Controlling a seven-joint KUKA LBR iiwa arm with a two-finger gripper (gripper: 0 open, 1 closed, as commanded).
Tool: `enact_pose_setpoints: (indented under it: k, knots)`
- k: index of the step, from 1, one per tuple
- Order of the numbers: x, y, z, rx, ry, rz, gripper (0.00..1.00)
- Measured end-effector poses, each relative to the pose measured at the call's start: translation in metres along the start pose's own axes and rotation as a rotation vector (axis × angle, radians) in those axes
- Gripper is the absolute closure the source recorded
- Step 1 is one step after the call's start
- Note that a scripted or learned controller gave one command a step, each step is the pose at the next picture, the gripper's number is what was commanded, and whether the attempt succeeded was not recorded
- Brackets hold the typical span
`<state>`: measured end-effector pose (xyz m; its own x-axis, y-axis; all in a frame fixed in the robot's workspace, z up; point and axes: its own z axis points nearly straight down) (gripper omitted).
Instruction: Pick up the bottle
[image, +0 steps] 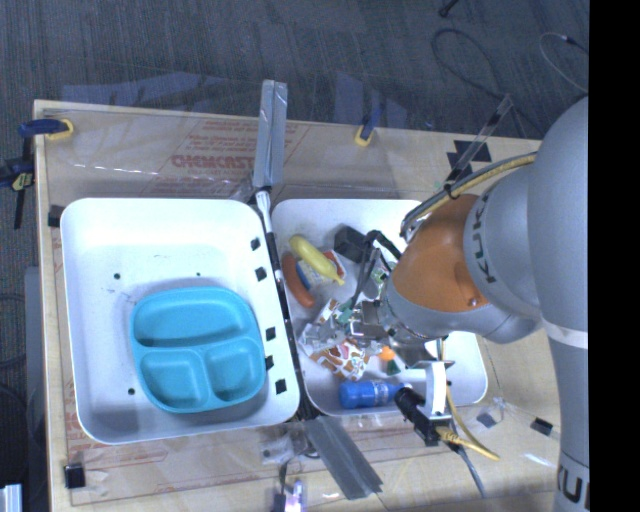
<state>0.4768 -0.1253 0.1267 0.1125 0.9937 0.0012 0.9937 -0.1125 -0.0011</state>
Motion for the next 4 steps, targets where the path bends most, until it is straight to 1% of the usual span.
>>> enact_pose_setpoints:
  k: [1,2,3,4]
  knots:
    - [0.052,-0.005,-0.181,-0.001,-0.001,-0.069,0.00]
    - [0.125,-0.015,-0.109,0.003,-0.002,0.039,0.00]
    - [0.175,-0.022,-0.063,0.007,-0.003,0.212,0.00]
    - [0.147,-0.017,-0.064,0.001,-0.002,0.437,0.00]
